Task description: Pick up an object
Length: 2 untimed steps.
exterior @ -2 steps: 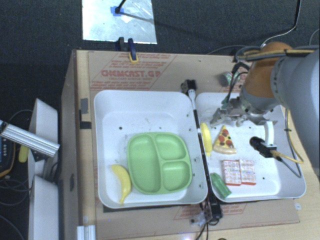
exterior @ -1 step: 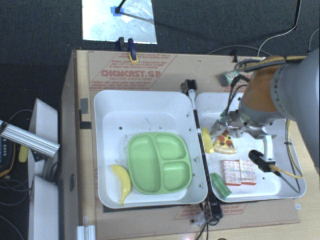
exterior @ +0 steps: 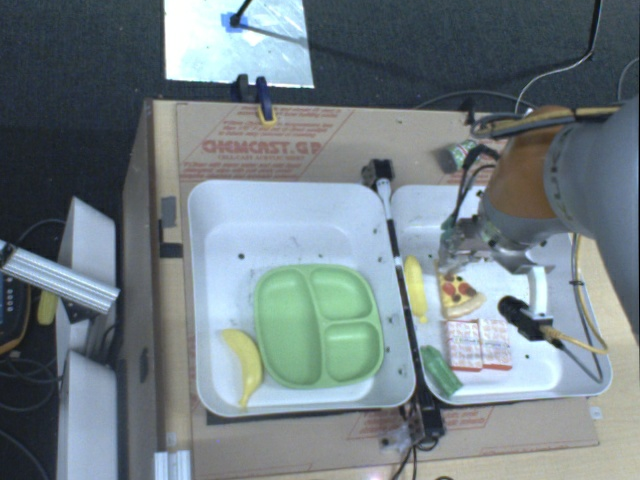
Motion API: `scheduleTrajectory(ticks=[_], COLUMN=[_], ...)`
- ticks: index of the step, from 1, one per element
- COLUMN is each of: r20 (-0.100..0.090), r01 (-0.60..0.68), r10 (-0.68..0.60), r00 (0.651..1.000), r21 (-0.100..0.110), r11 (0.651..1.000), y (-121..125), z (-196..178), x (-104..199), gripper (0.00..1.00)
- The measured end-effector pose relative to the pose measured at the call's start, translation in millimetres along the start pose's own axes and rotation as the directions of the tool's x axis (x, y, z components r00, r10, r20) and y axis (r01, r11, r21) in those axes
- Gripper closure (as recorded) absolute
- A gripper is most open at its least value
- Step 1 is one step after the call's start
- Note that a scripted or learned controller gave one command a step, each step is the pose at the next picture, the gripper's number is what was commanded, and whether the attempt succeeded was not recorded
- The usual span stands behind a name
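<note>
In the right bin (exterior: 560, 383) lie a toy pizza slice (exterior: 461, 297), a yellow piece (exterior: 414, 288) along the left wall, a red-and-white packet (exterior: 478, 345) and a green piece (exterior: 440, 372) at the front left corner. My gripper (exterior: 455, 255) hangs low over the right bin, just above and behind the pizza slice, with the grey and orange arm (exterior: 540, 173) reaching in from the right. Nothing can be seen held in it.
The left bin (exterior: 230, 218) holds a green divided plate (exterior: 318, 325) and a yellow banana (exterior: 243, 364) at its front left. A black divider rail (exterior: 396, 268) runs between the bins. Cables trail behind the right bin.
</note>
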<state>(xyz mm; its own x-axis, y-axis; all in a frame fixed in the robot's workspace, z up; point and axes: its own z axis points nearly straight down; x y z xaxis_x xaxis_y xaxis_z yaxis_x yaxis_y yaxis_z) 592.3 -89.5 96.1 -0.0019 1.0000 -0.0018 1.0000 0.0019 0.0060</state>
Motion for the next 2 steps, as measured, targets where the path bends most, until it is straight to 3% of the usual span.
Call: scheduleTrajectory(ticks=[1, 2], r20=[0.001, -0.002], r01=[0.000, -0.001], r10=[0.000, 0.001], r00=[1.000, 1.000], r21=[0.001, 0.006], r11=[1.000, 1.000], y=[0, -94], z=[0, 11], x=[-1, -25], gripper=[0.00, 0.00])
